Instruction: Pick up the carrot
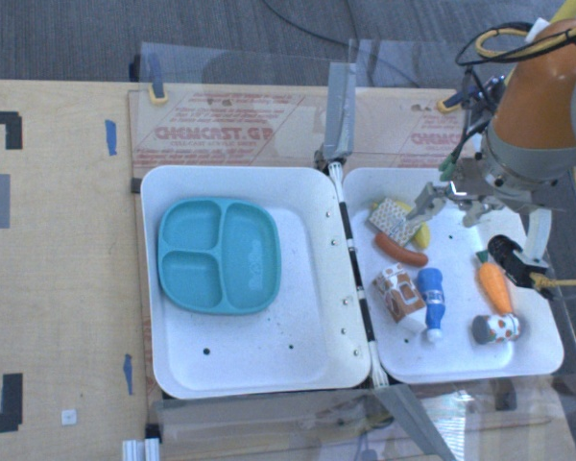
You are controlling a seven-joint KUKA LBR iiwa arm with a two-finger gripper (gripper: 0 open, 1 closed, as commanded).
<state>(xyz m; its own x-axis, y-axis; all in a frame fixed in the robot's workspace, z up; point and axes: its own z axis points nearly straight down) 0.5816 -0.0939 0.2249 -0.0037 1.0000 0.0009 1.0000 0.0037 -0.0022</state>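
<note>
The carrot [494, 287], orange with a green top, lies near the right side of the right bin [547, 353], pointing toward the front. My gripper [451, 203] hangs over the back of that bin, up and to the left of the carrot and well apart from it. Its fingers [427, 200] stand open with nothing between them.
In the right bin lie a checkered packet [393, 218] with a yellow piece [421, 234], a sausage [401, 250], a small brown carton [400, 294], a blue bottle [432, 301] and a spotted grey mushroom toy [496, 328] just in front of the carrot. A teal divided plate [219, 255] sits in the left bin [269, 363].
</note>
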